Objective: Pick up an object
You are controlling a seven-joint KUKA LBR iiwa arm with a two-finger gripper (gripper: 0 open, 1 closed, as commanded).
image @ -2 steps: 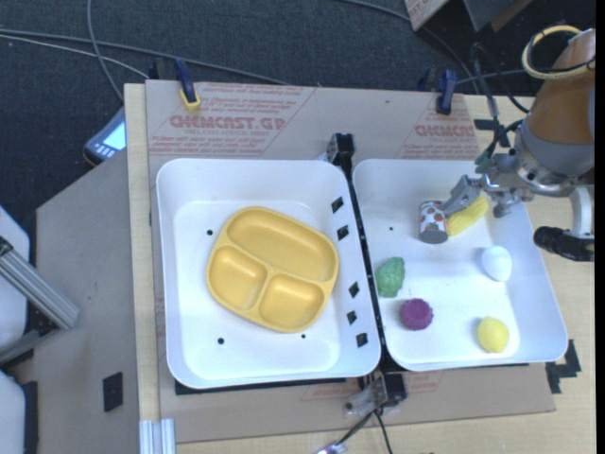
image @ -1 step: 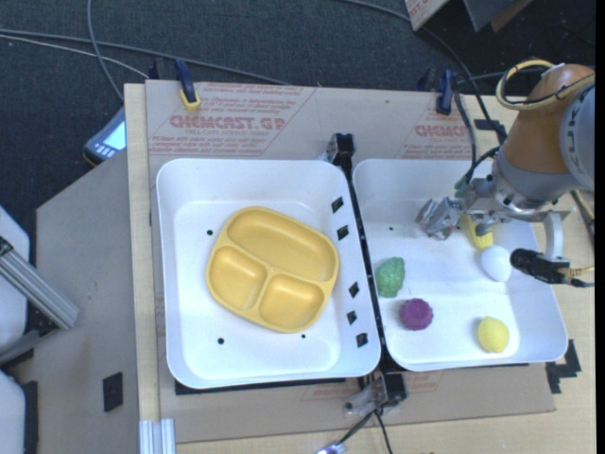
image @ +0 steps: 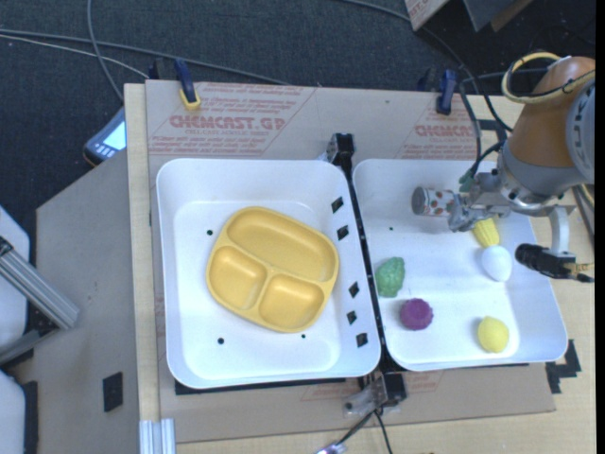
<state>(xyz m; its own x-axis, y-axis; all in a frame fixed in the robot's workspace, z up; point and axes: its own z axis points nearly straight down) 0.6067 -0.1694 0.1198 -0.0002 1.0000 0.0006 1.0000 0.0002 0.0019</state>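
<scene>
Hovering low in the right bin (image: 539, 343), the fingers (image: 460, 218) (state unclear) sit beside a small can (image: 431, 200).

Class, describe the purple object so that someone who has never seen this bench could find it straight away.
Start at the right-hand white bin, the one without the yellow divided tray. Look along its near edge, towards the divider between the bins: the purple ball lies there, just below the green lump. It is the one purple thing; the yellow ball beside it is paler.
</scene>
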